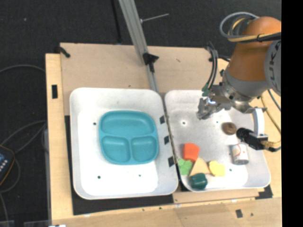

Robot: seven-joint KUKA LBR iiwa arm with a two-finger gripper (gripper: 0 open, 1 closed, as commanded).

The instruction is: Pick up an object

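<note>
While the end effector (204, 109) hangs over the right bin (189, 98), upper part, finger state can't be told. The orange block (191, 151) is seen below it, twd the bin's near edge, w/ other small items beside; nothing is gripped.

The grey arm with its orange band (251, 46) reaches in from the right edge, its upper part bulking large at the top right. The wrist angles down and to the left, carrying the small metal two-finger tool (204, 109) low, tip pointing down-left.
</note>
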